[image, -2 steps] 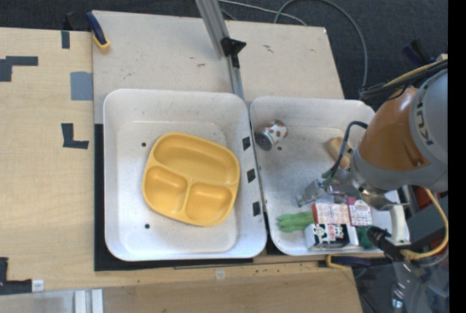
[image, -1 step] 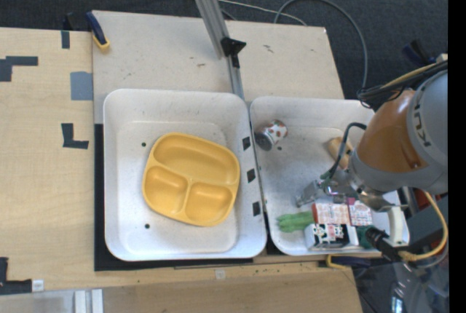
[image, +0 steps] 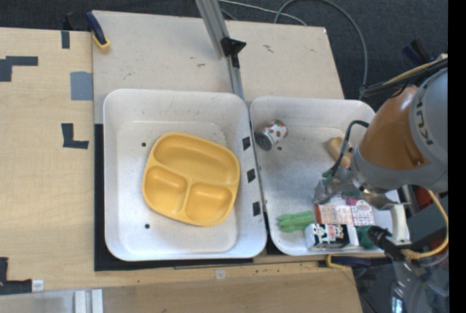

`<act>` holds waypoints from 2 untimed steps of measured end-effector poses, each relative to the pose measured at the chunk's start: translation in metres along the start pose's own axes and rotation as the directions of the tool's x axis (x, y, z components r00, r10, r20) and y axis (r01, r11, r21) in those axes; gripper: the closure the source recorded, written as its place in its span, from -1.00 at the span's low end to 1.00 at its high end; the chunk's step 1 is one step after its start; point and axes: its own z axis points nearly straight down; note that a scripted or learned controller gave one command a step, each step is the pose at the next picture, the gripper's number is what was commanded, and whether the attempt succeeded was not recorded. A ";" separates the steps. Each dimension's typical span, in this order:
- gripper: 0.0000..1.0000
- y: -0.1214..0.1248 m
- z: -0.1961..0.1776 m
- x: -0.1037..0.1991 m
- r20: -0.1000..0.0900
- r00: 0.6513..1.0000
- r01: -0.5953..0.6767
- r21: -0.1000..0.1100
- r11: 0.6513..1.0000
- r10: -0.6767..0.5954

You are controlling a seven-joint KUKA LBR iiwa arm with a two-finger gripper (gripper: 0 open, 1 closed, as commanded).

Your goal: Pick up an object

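The gripper (image: 329,189) hangs low in the right bin (image: 306,159), under the orange band of the arm. It is just above a pink and white printed box (image: 346,215) lying near the bin's front edge. A green object (image: 295,221) lies to the left of that box. A black and white patterned item (image: 325,234) rests at the front rim. Near the bin's back left stands a small white cup with red spots (image: 274,134). A tan wooden piece (image: 336,148) pokes out beside the arm.
The left bin (image: 124,231) holds a yellow divided plate (image: 191,178). A metal pole (image: 211,6) slants across the bench behind the bins. A blue and yellow clamp (image: 97,30) sits at the back left corner. Cables run along the right side.
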 end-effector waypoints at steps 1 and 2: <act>1.00 0.002 -0.063 0.002 0.002 1.000 0.001 -0.006 1.000 0.000; 1.00 0.003 -0.115 0.002 0.002 1.000 0.001 -0.007 1.000 -0.001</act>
